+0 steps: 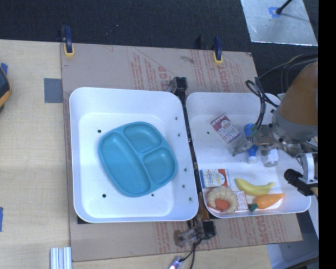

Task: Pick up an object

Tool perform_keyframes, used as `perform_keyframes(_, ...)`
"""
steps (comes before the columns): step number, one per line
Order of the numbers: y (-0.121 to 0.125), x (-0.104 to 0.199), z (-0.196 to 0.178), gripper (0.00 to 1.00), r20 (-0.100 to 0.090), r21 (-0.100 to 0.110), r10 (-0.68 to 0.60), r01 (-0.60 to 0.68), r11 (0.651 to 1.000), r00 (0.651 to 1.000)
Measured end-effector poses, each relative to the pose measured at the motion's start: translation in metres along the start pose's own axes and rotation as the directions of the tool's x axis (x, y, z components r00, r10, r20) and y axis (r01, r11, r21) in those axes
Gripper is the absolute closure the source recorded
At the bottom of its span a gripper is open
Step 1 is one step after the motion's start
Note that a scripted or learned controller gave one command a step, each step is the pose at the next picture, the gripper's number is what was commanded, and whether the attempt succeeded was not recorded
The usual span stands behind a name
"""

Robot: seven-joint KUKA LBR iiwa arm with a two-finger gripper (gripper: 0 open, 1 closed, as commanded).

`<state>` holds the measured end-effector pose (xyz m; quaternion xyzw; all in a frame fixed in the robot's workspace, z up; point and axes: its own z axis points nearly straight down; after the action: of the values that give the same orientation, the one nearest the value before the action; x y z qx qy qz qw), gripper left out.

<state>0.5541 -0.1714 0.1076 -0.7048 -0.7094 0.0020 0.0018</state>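
Gripper (252,148) down in right bin (201,116), about 3 o'clock of frame; finger state: cannot tell. Small red-white packet (225,128) just beside at 10 o'clock of gripper. Along bin's 6 o'clock edge: carton (214,178), donut-like toy (222,198), banana (253,186), carrot (267,201), packed close. Left bin (81,150) holding blue divided plate (137,158). Cables (263,102) looping above wrist.
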Motion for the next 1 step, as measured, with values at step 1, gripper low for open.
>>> perform_keyframes(1, 0.0975, 0.0176, 0.01, 0.0, 0.0, -0.013, 0.001, -0.001, 1.0, 1.0)
